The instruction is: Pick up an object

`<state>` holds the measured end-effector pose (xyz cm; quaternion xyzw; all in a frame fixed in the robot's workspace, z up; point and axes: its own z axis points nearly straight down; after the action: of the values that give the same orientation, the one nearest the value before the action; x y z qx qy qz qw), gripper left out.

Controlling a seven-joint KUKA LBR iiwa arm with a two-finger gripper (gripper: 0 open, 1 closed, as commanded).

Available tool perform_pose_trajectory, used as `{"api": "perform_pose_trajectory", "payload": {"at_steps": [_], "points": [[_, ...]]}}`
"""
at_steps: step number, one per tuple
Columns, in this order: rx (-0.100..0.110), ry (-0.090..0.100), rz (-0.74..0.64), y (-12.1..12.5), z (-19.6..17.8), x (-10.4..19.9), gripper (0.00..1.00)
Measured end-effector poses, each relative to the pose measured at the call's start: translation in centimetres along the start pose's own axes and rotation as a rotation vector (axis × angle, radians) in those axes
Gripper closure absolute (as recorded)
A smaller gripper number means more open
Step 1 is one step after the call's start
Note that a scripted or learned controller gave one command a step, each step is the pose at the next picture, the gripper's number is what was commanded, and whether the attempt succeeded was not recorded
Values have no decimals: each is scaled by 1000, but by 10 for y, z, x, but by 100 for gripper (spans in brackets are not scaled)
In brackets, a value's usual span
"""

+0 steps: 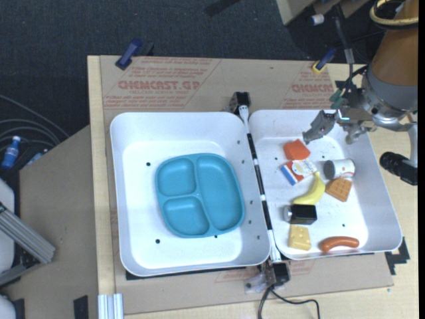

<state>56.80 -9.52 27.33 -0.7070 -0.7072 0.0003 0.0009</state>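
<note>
While your gripper (335,126) hovers over the right bin's (382,198) far end, fingers apart and holding nothing, its contents sit below: orange block (297,149), banana (312,191), waffle (339,189), black box (303,212), cheese (299,237), sausage (339,244). Your left bin (133,145) holds a blue divided plate (198,195).

Even overhead light, soft shadows, mild glare on white bins (133,178), slight blur.

Blue tray (199,195) in white bin (129,138); yellow banana (312,191), red sausage (339,244).
</note>
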Motion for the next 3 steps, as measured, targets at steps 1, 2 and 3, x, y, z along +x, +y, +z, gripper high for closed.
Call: {"api": "perform_pose_trajectory", "payload": {"at_steps": [1, 2, 3], "points": [[1, 0, 0, 52, 93, 2, 0], [-7, -3, 0, 80, 186, -2, 0], [-4, -1, 1, 79, 178, -1, 100]]}}
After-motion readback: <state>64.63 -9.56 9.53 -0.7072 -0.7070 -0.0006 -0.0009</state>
